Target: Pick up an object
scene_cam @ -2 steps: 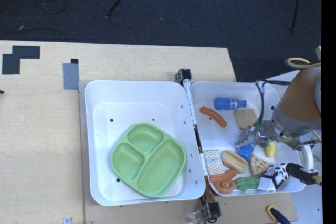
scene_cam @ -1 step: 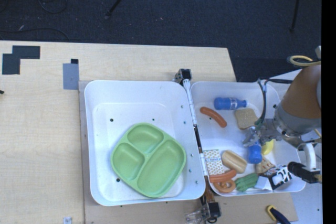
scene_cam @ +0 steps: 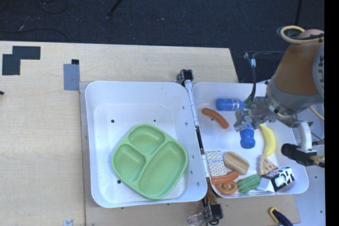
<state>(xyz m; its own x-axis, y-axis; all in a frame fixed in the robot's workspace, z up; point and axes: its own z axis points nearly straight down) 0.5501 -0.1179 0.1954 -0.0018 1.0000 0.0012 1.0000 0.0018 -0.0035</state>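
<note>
While the gripper (scene_cam: 248, 123) hangs low over the right bin (scene_cam: 212, 93), its jaws cannot be made out as apart or together. Just near of it: a blue cylinder (scene_cam: 247, 138); a second blue piece (scene_cam: 229, 104) lies just to its far left. A yellow banana (scene_cam: 269, 139) lies right, a sausage (scene_cam: 215, 117) left. Step judged: descent to grasp; next needs closing squarely on the cylinder. The left bin (scene_cam: 100, 114) holds a green divided plate (scene_cam: 150, 161). No legible writing.
</note>
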